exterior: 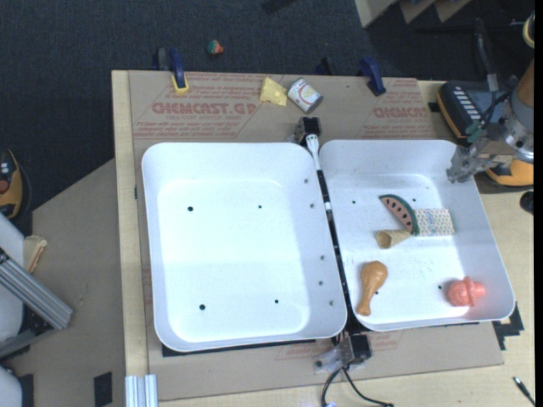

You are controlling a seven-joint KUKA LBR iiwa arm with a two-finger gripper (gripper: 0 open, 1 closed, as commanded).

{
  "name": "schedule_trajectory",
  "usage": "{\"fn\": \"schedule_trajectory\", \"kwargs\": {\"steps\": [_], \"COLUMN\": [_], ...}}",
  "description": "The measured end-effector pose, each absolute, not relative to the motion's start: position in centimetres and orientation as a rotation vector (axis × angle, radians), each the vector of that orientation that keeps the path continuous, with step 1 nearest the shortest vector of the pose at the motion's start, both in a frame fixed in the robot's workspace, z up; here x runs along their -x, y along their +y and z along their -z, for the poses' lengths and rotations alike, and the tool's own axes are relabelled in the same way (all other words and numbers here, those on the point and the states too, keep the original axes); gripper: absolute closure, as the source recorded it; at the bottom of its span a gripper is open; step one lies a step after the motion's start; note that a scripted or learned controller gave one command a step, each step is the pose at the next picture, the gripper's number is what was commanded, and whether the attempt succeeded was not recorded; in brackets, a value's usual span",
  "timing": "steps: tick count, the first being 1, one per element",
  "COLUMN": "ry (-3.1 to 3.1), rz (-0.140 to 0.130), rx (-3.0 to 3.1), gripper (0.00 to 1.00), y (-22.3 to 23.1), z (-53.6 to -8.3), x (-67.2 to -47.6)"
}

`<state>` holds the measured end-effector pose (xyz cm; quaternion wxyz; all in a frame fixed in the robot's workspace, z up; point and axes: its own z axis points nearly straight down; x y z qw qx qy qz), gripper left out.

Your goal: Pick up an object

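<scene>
Open floor in the left bin, clutter in the right

The left bin (229, 244) offers a bare floor. In the right bin (365, 164), the watermelon slice (400, 212), sponge (433, 221) and cone (392, 238) crowd together at centre; the drumstick (371, 285) lies at 7 o'clock and the pink toy (464, 292) at 5, leaving the 11 o'clock corner free.

Smooth white plastic bins (229, 164) on matt cardboard (212, 104).
</scene>
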<state>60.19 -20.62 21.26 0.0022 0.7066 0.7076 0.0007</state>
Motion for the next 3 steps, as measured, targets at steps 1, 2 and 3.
{"fn": "schedule_trajectory", "kwargs": {"steps": [1,2,3], "ry": [2.223,2.213,2.227], "rz": [-0.013,-0.021,0.012], "rx": [-2.206,-2.203,-2.231], "gripper": [1.0,1.0,1.0], "y": [-13.7,-10.5,-9.6], "z": [-34.1,-53.2,-41.2], "x": [-58.2,-58.5,-54.7]}}
